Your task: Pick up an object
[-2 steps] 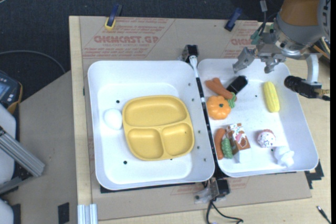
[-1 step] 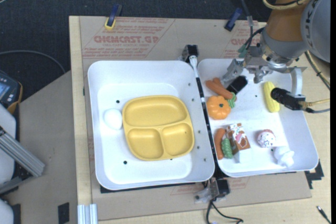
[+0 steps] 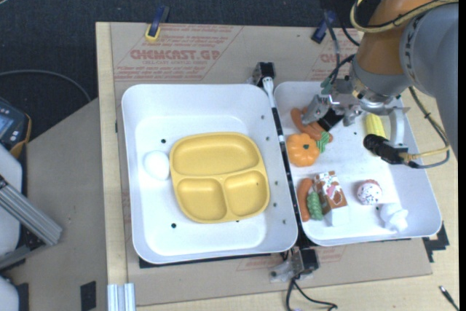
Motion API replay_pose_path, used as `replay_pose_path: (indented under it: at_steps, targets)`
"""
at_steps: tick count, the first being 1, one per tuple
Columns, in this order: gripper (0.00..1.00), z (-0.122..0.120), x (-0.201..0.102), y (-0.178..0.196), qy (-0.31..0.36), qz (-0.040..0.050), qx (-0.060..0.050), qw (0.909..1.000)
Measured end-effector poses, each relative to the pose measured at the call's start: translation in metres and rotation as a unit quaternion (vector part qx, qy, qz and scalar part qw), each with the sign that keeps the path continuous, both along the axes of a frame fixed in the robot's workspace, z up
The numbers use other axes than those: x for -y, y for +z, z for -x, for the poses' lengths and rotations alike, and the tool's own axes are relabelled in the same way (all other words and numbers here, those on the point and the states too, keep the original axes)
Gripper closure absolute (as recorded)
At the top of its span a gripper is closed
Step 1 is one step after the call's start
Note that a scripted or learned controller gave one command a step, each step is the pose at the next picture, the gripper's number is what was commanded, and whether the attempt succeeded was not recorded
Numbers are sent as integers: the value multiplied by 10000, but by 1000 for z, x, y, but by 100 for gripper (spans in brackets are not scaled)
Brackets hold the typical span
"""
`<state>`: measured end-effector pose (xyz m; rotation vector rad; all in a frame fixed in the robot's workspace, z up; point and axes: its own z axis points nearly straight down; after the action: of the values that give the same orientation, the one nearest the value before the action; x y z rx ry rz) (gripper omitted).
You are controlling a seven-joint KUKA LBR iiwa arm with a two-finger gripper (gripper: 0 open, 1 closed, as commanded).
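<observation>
- The grey arm [image 3: 429, 33], with its orange band above the wrist, reaches in from the right over the right bin [image 3: 422, 182]. Its claw [image 3: 322, 111] is low over that bin's far left corner.
- We cannot tell from this slant how far the claw is open, and we see nothing clearly held in it.
- An orange carrot-shaped toy [image 3: 298, 117] lies right at the claw, close to the bin's left wall. We cannot tell whether the two touch.
- A toy pumpkin [image 3: 302, 150] with a green stem sits just in front of the carrot-shaped toy, against the same wall.
- A yellow toy [image 3: 374, 125] lies under the wrist, partly hidden by the arm.
- Nearer the front of the right bin, a second orange toy [image 3: 303, 199] lies beside a small brown-and-white block [image 3: 332, 191]. We see a bit of green between them.
- To their right sits a round white toy with red speckles [image 3: 369, 192], and a plain white piece [image 3: 394, 217] rests near the front right corner.
- The left bin [image 3: 138, 120] holds a yellow divided plate [image 3: 218, 175] lying flat near its middle. A white egg-shaped toy [image 3: 156, 164] touches the plate's left edge.
- Both bins stand side by side on a brown board laid on the tabletop [image 3: 109, 84].
</observation>
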<state>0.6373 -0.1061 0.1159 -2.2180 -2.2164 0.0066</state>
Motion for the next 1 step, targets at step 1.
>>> replay_pose_path:
  at_steps: [1]
  targets:
    - [0, 1, -1, -33, 3, 3, 10, 10000]
